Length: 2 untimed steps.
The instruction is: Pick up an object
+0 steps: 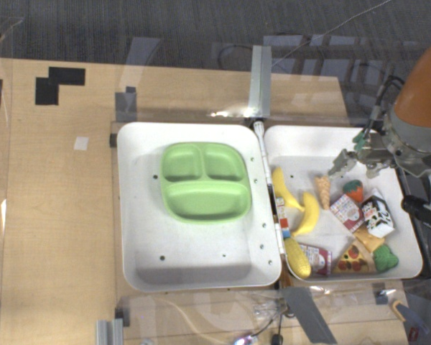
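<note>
Objects: toy food pile [337, 225] lay in right bin [287, 146] | gripper [359, 162] hovered above pile's upper edge, fingers spread, pinching nothing | green tray [205, 180] sat in left bin [136, 192].

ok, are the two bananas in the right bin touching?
Touching. The camera view shows the upper banana running down into the lower banana, their ends meeting with no white bin floor visible between them.
</note>
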Each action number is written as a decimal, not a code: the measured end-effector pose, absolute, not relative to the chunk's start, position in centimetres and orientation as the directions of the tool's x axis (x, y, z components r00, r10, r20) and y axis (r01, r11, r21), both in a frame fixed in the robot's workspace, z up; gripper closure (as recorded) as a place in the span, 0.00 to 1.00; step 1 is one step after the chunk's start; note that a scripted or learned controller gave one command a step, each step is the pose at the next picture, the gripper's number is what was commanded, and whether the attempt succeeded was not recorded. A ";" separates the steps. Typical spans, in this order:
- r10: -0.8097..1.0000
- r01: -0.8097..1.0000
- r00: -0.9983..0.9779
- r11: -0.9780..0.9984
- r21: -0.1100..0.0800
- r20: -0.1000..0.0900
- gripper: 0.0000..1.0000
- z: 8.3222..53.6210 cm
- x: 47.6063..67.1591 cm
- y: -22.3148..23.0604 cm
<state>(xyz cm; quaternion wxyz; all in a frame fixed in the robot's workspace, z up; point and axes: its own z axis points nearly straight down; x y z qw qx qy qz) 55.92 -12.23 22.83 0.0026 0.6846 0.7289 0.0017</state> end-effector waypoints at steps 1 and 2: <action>0.952 0.952 -0.305 0.305 0.007 -0.003 0.00 9.6 59.4 -10.4; 0.951 0.950 -0.311 0.311 0.012 -0.005 1.00 10.8 59.6 -10.3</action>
